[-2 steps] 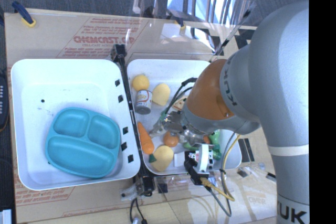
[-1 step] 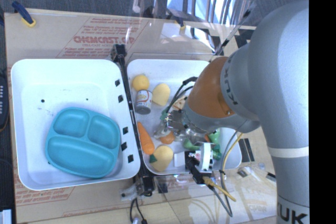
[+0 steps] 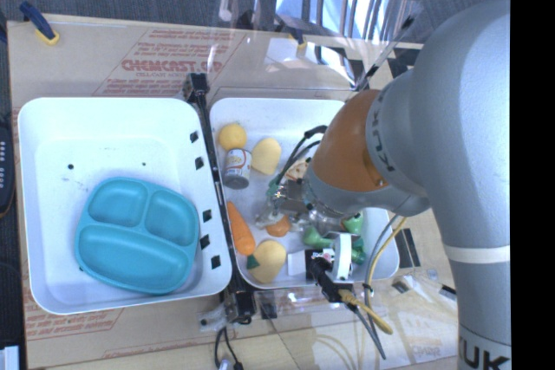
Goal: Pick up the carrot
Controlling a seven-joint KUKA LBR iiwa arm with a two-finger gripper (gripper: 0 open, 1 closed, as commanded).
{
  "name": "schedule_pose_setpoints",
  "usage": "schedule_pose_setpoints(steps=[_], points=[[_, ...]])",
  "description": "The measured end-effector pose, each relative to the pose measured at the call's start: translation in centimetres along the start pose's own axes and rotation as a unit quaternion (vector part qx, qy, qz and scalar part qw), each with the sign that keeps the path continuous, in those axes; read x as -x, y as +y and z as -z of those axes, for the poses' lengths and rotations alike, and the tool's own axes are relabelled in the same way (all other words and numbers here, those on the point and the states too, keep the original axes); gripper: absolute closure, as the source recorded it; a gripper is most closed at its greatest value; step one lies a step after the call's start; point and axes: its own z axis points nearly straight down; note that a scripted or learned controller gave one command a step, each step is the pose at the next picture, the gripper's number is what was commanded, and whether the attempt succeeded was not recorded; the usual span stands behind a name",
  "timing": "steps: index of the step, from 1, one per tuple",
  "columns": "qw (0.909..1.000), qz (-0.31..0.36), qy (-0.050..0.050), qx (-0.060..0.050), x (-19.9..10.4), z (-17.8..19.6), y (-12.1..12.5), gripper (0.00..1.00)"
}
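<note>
A tapered, smooth orange carrot lies beside a rounded yellow lemon.

Fixed overhead camera, slanted down, both white bins framed

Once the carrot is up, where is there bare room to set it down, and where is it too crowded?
Free: the left bin's floor above and left of the blue tray. Crowded: the right bin, where the carrot lies by the dividing wall among yellow fruit, a small can and the gripper.
</note>
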Motion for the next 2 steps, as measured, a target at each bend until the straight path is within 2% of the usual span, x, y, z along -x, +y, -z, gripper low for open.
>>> schedule_pose_setpoints(steps=[1,2], points=[[1.0000,0.004,-0.001,-0.003,-0.1,0.9,0.0,1.00],[1.0000,-0.008,0.004,0.001,-8.0,8.2,-1.8,1.00]])
